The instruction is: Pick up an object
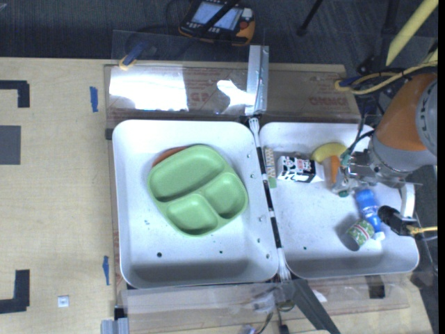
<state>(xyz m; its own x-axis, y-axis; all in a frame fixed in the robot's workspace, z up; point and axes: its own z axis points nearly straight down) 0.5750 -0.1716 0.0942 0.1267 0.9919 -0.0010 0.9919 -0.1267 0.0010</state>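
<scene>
Beside the gripper (351,176) lie a yellow banana (328,150), blue bottle (368,209) and cow-print carton (296,168); a green tray (197,188) fills the left bin (132,207).

Divided plate (198,189) in left bin (132,207); bottle (366,209), can (359,234) in right bin (313,242).

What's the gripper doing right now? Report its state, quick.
Gripper: low in the right bin, near the banana and blue bottle; grasp cannot be told.
</scene>
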